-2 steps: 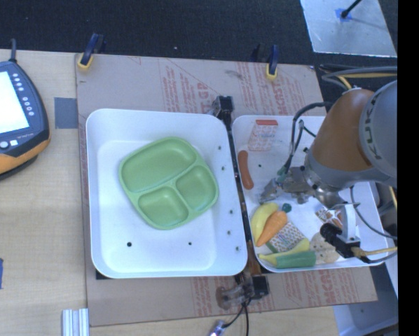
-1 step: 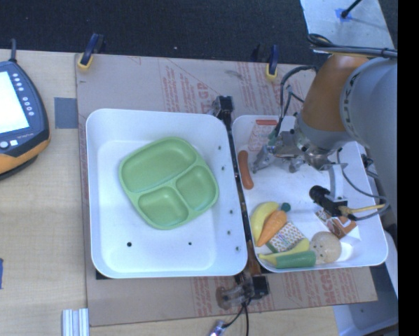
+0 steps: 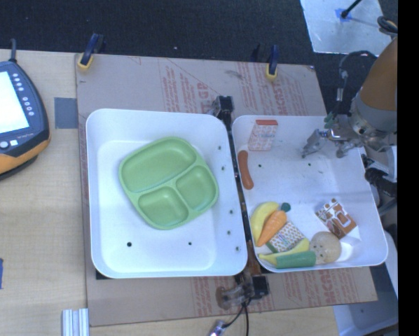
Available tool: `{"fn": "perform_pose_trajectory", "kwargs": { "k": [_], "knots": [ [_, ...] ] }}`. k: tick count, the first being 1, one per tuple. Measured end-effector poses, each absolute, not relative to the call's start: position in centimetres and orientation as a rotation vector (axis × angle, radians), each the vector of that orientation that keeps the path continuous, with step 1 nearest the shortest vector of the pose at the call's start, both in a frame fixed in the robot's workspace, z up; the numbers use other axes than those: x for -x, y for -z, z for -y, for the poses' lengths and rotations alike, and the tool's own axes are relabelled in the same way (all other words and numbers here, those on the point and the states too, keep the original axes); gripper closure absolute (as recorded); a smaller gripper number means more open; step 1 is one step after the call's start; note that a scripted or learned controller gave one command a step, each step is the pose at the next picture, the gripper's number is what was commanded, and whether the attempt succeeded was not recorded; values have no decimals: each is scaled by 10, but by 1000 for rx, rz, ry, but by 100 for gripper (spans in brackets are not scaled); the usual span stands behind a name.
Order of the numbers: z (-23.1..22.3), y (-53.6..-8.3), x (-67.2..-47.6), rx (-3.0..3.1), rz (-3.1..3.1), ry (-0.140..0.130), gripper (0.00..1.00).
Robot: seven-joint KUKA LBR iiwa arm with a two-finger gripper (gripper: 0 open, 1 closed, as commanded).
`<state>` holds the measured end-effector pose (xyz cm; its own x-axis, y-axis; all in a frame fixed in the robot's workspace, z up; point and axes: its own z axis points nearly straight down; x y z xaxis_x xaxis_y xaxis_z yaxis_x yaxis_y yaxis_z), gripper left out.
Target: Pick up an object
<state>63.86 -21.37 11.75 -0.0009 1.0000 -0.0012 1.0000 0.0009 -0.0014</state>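
Nearest the camera, along the near edge of the right bin (image 3: 375,200), a green cucumber (image 3: 294,260) is laid with its long axis left to right, partly covering a yellow banana (image 3: 263,215). An orange carrot (image 3: 272,226) is pointed toward the near left, beside a patterned packet (image 3: 287,236), a pale round item (image 3: 324,247) and a small patterned box (image 3: 336,218). Farther off, a sausage (image 3: 245,169) is set lengthwise near to far, with a carton (image 3: 263,134) beyond. A green divided plate (image 3: 169,181) is held in the left bin (image 3: 106,208). At the far right, the gripper (image 3: 313,148) is seen with fingers spread, nothing between them; the arm is cut off.
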Motion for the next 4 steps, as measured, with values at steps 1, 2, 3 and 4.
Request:
{"fn": "perform_pose_trajectory", "kwargs": {
  "k": [1,2,3,4],
  "knots": [
    [179,-142,-507,2213,2225,-5,0],
    [98,-91,-540,2209,2227,-6,0],
    [99,-92,-581,2216,2223,-3,0],
    [121,-91,-538,2213,2225,-6,0]
  ]
}}
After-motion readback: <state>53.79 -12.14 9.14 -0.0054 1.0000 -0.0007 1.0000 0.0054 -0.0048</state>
